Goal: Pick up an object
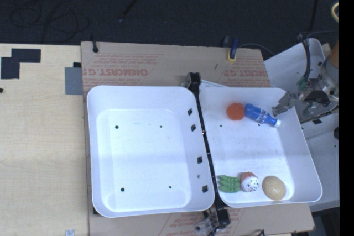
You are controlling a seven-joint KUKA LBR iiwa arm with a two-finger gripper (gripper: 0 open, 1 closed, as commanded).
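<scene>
The right bin holds several small objects. An orange ball lies near its far side, with a blue bottle just to the right of it. Along the near wall sit a green toy, a red and white ball and a tan egg-shaped object. My gripper hovers over the bin's far right rim, just right of the blue bottle. It stands open with nothing between its fingers.
The left bin adjoins the right one along a black divider. Both rest on a cardboard sheet on the wooden bench. A white sheet and cables lie to the right, under the arm.
</scene>
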